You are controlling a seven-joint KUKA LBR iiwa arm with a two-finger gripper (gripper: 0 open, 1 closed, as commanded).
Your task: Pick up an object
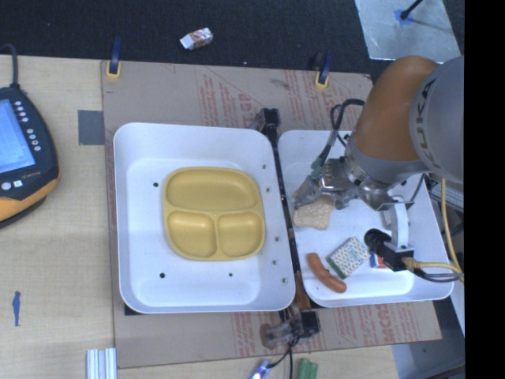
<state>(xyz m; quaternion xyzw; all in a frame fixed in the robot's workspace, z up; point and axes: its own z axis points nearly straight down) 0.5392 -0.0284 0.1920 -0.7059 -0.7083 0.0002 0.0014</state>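
holding a yellow tray [213,212], left bin [130,212].

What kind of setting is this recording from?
Most likely a robotics lab bench: a robot arm reaches over two white bins, a control pendant lies on the bench, and cardboard is clamped down under the bins.

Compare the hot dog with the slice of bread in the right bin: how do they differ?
The hot dog is reddish-orange, while the slice of bread is pale tan. The hot dog is long and thin; the bread is broad and flat. The bread lies right under the gripper; the hot dog lies apart near the front wall. Both lie in the right bin.
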